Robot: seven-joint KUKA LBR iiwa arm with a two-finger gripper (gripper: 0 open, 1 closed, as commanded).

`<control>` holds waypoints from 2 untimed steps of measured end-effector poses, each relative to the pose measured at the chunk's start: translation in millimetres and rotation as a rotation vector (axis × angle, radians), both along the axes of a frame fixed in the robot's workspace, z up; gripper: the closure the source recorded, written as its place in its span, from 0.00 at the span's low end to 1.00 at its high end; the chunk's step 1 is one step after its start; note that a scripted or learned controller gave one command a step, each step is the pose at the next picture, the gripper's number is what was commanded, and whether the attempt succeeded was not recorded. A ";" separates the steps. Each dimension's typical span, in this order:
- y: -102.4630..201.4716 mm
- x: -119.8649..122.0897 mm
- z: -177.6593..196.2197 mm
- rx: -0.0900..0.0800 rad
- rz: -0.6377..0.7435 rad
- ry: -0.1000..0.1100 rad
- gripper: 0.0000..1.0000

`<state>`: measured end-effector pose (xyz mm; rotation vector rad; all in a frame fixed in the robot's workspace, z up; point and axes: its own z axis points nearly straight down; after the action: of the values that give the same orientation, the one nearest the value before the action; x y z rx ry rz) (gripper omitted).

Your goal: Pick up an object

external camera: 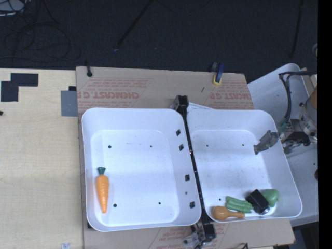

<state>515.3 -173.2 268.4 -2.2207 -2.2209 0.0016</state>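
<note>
While the gripper (265, 141) sits at the right bin's (233, 139) right edge, jaws state indiscernible, five objects count: one orange carrot (102, 189) in the left bin's (135, 134) front-left corner; right bin's front-right corner holds one green pod (238, 204), one black block (257, 201), one green piece (271, 195), one tan gourd (226, 213).

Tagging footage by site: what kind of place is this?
Probably a robot lab test bench, not a home or shop. Two white bins sit on cardboard, toy food such as a carrot lies in them, and loose cables trail across the dark floor behind.
</note>
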 end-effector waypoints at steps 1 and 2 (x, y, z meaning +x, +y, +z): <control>46.8 33.9 -188.1 0.001 0.002 0.000 0.00; -9.0 50.8 -18.0 -0.007 -0.003 -0.017 0.00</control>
<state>566.1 -182.2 250.5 -2.2360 -2.2300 -0.0090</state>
